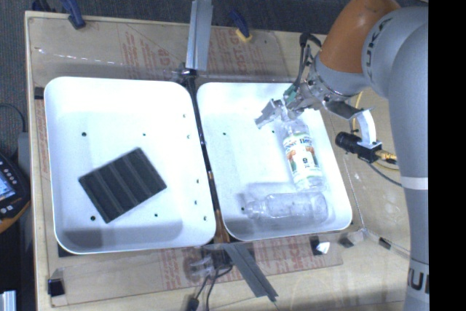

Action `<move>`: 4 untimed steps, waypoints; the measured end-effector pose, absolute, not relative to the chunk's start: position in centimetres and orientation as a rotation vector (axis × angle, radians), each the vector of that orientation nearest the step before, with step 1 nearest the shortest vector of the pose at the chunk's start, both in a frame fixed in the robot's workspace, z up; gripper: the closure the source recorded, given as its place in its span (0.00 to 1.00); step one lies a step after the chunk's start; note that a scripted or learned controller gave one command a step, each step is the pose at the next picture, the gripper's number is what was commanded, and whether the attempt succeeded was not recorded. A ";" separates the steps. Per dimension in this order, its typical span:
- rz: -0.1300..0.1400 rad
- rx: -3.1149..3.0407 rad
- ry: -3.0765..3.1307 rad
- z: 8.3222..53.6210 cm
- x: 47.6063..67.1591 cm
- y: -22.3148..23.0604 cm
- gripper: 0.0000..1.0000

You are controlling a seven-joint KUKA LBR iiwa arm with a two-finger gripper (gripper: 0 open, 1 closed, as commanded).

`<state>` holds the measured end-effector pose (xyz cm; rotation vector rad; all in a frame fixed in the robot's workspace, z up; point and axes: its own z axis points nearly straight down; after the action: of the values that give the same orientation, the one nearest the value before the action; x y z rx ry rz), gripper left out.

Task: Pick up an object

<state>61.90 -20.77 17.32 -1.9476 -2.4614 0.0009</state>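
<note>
I see the fingers (280, 113) spread open with nothing between them, poised at the capped top of the labelled bottle (301, 154) lying in the right bin (226, 156). A clear bottle (286, 205) lies just below it. I'd drop straight down, centre on the neck, then close before lifting.

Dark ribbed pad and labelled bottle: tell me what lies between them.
In the camera view, between the dark ribbed pad and the labelled bottle lie bare white bin floor and the two bins' adjoining rims.
</note>
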 end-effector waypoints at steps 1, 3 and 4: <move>0.001 -1.903 -2.500 17.7 62.1 -20.8 0.00; 0.002 -1.896 -2.499 16.7 58.6 -20.8 0.00; 0.001 -1.864 -2.530 17.3 59.3 -20.9 0.00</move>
<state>59.32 -20.93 17.33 -1.8641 -2.5299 0.0009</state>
